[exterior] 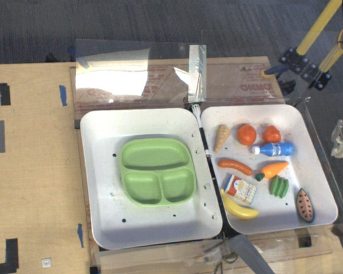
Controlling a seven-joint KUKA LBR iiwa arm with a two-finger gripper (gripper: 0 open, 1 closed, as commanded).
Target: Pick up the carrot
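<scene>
Two white bins sit side by side on the bench.

Left bin (99, 183): a green divided plate (158, 170) lies at its centre, three compartments, nothing in them.

Right bin (322, 180): holds the toy food.
- Carrot (274, 169): lies near the bin's centre, slightly toward the right edge. Orange body runs roughly level, and the green top points left and a little toward the near edge.
- Blue bottle (275, 150): on its side just behind the carrot, white cap to the left.
- Green pepper (279, 187): just in front of the carrot, close to it or touching; I cannot tell which.
- Red sausage (236, 166): to the carrot's left, slanted, its end near the carrot's green top.
- Two tomatoes (246, 134) (271, 134): along the far edge.
- Cone (221, 138): far left corner.
- Small carton (243, 190) and banana (239, 208): near left corner, the carton lying against the banana.
- Watermelon slice (304, 205): near right corner.

Pincer state: cannot tell from this view. Nothing grips the carrot; it rests on the bin floor.
</scene>
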